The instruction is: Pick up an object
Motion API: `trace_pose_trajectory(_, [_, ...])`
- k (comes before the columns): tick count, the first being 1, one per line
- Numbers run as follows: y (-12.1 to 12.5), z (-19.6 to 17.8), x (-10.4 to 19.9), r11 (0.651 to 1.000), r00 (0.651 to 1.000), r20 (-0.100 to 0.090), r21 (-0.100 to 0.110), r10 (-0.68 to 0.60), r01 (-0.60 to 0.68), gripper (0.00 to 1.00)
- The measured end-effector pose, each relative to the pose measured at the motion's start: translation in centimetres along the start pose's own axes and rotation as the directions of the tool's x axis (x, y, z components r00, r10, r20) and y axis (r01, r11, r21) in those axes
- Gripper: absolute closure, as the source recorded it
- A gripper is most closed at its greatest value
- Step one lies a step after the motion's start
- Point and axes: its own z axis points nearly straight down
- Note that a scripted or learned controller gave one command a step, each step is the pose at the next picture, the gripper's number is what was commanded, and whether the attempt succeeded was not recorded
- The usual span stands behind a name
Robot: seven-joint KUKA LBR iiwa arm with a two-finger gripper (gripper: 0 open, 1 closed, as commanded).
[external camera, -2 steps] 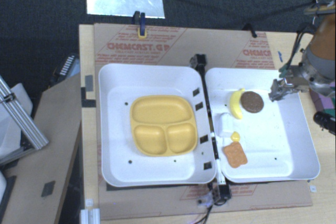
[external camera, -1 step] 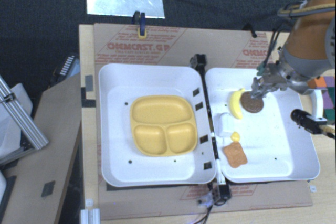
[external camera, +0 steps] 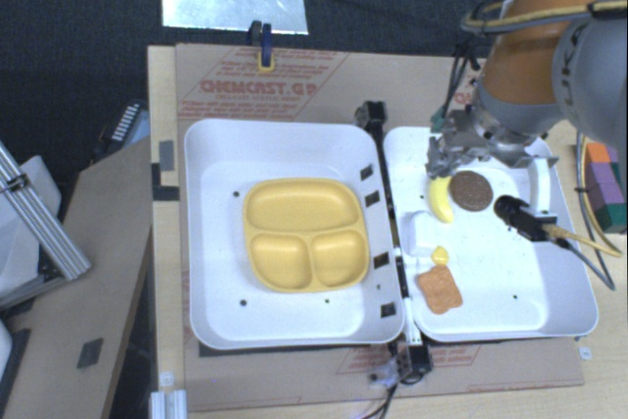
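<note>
Claw (external camera: 444, 158), grip state unclear, hangs above one banana (external camera: 441, 200) beside one brown disc (external camera: 471, 191); one yellow tray (external camera: 304, 233) lies in left bin (external camera: 214, 174).

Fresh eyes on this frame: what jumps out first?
The big yellow three-compartment tray sits in the middle of the left bin. The arm, grey with an orange band, comes in from the right, its gripper low over the far left part of the right bin, right by a yellow banana-shaped piece and a brown disc. An orange-brown slab lies nearer the front of that bin.
</note>
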Motion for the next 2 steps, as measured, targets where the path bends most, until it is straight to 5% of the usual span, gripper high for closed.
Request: trace_pose_trajectory(2, [3.1,0.4,8.4,1.0,1.0,0.0,-0.001,0.002,-0.002,1.0])
